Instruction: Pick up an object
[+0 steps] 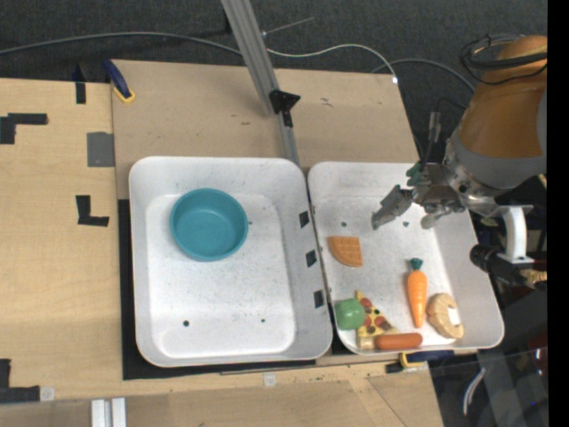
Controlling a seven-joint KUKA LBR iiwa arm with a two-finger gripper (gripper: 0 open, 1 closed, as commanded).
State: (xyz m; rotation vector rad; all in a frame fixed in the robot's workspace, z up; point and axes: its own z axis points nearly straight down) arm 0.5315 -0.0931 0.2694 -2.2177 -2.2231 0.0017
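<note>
White bins (142, 238), jaws (411, 213) seemingly spread.

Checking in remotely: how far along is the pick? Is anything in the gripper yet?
Done: nothing looks picked. The carrot, waffle piece, bread roll, green toy and sausage all lie in the right bin.
In hand: nothing. The gripper hangs open above the bin's upper part, nothing between its fingers.
Left: choosing an object, descending, closing, lifting.

The light was bright and soft all over. The white bins (222, 169) shone a little, with no strong glare. Shadows were small and faint. Everything looked a bit grainy, darker toward five o'clock.
</note>
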